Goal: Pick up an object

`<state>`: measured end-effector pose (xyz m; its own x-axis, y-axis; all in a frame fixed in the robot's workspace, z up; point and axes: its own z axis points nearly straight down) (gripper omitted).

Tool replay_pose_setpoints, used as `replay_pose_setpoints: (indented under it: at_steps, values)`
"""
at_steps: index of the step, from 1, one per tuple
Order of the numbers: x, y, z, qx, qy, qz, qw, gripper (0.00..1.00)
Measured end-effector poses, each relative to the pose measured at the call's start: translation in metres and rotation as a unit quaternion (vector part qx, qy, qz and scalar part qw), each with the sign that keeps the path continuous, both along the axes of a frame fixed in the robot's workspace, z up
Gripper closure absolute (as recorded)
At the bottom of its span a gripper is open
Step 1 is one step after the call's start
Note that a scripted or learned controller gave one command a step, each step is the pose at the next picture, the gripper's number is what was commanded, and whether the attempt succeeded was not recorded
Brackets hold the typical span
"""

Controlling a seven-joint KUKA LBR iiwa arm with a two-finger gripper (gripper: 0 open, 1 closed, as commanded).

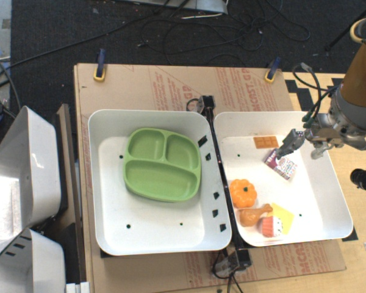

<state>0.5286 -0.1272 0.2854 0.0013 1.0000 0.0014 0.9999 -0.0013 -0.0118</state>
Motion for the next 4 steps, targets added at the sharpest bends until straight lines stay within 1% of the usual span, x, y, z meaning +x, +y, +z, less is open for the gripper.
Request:
replay_pose_setpoints:
  at_steps: [1,2,4]
  values:
    - [0.002,0.000,0.006,-0.0007,-0.006,0.001,1.0000,0.00]
    - [0.006,0.004,-0.038,-0.0005,-0.004,0.000,1.0000,0.00]
    - [-0.010,0.013,-0.132,-0.0001,-0.003,0.000,1.0000,0.00]
